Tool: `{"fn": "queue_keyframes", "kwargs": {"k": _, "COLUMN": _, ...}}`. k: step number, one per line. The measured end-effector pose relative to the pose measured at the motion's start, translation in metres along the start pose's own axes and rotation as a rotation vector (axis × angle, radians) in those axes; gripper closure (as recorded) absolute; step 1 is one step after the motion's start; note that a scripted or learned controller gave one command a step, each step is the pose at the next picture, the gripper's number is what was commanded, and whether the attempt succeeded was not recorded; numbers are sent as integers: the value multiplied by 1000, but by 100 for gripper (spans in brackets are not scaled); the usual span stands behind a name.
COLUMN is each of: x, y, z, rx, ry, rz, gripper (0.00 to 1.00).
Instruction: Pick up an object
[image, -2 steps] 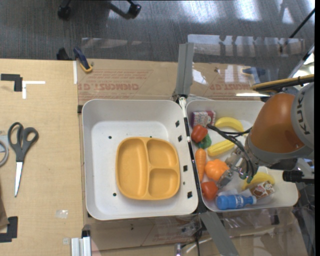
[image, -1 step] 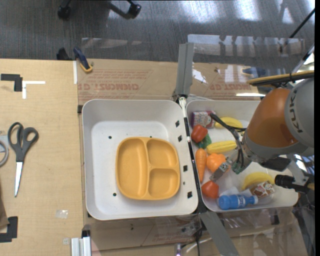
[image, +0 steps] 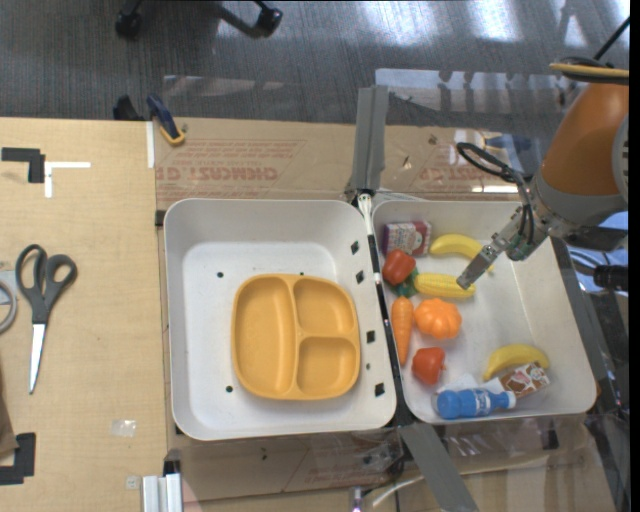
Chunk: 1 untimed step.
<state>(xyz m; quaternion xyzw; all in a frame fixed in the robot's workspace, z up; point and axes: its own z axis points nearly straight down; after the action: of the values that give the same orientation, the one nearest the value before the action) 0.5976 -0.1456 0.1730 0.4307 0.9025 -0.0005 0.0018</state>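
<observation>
From my remote station, the overhead camera looks down at a slant on the bench, where two shallow white bins sit side by side on brown cardboard. The left bin (image: 190, 330) holds a yellow divided plate (image: 296, 336) with three compartments, lying flat near its middle. The right bin (image: 560, 330) carries the toy food: a small pink-and-white packet (image: 406, 237) near the far left corner, a banana (image: 455, 244) just beside it, a red pepper with a green stem (image: 398, 267) below the packet, and a yellow corn cob (image: 440, 285) to the pepper's right. An orange carrot (image: 401, 327) lies along the bin's left wall, with an orange pumpkin-like piece (image: 437, 318) just beside it and a red tomato-like piece (image: 428, 364) nearer the front. A second banana (image: 514, 357) rests toward the front right, touching a brown-and-white wrapped item (image: 524, 380), and a blue bottle (image: 470, 402) lies on its side along the front wall. I see the grey arm with its orange band (image: 590, 140) reaching in from the right, its gripper (image: 470, 277) angled down and to the left, the tip at the right end of the corn cob. From this view I cannot tell how wide the tool stands, nor whether it has hold of anything. On the wooden bench to the left lie a pair of grey-handled scissors (image: 42, 295), well apart from both bins.
</observation>
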Motion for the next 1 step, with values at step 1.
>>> {"fn": "queue_keyframes", "kwargs": {"k": 1, "x": -29, "y": 46, "z": 80, "rx": 0, "ry": 0, "rz": -2, "gripper": 0}}
